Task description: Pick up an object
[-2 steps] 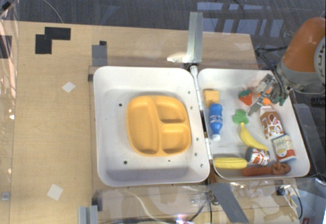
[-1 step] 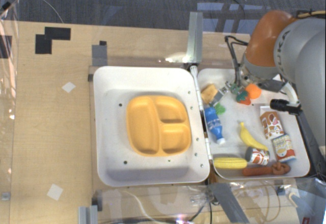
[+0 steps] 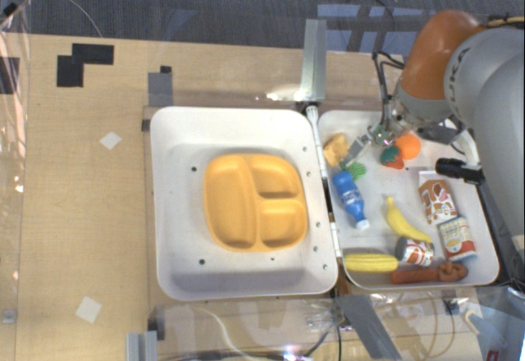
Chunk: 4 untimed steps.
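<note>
Approach step, nothing lifted yet — gripper (image 3: 359, 149) low in far-left corner of right bin (image 3: 490, 269), between yellow piece (image 3: 335, 148) and orange-green toy (image 3: 397, 150), jaw opening impossible to tell — next: descend on one and close.

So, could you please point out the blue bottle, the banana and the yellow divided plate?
blue bottle (image 3: 350, 198): camera view, middle of its body.
banana (image 3: 404, 221): camera view, middle of its curve.
yellow divided plate (image 3: 232, 207): camera view, its large left compartment.
</note>
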{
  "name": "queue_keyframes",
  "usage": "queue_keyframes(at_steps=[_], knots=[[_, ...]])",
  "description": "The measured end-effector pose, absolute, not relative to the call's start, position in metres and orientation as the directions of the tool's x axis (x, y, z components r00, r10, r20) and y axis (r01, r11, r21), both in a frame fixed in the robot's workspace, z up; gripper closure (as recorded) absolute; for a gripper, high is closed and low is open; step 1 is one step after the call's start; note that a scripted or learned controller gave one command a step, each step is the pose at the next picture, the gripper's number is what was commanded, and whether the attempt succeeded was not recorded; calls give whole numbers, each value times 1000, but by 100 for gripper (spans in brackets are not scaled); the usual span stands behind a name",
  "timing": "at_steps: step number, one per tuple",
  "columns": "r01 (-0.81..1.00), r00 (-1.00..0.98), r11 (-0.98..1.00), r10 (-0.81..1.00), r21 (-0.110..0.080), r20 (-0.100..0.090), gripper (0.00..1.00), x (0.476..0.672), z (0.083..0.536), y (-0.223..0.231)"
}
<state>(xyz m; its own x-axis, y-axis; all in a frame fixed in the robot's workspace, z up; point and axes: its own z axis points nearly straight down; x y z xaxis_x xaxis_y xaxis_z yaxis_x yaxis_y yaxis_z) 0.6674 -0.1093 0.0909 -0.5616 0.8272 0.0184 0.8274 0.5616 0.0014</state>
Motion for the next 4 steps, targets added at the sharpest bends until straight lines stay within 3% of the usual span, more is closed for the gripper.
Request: queue_keyframes(at_steps=[1, 2, 3, 4], knots=[[910, -413, 413, 911, 15, -7, 0, 650, 92, -90], [957, -290, 290, 957, 7, -2, 0, 671, 98, -99], [928, -372, 372, 928, 1, 0, 0, 671, 93, -106], [925, -379, 379, 926, 17, -11, 0, 655, 176, -136]])
